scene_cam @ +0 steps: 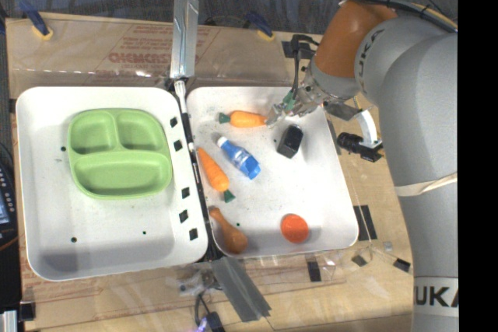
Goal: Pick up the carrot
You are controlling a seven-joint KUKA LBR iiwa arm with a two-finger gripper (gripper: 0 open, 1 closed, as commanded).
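The arm (pixel 420 128) is reaching into the right bin (pixel 331 190), its gripper (pixel 284 111) hovering just beside the upper carrot (pixel 245 119), grip state unclear, so nothing is being lifted yet.

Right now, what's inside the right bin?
In the right bin: two carrots, a blue bottle, a black block, an orange ball and a brown piece. The gripper covers the patch beneath it.

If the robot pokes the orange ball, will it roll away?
Probably, yes. The ball looks round and smooth, so a nudge could set it rolling across the flat floor of the right bin. It likely won't escape, since the raised rim sits close beside it. It looks like a toy, so it's probably light.
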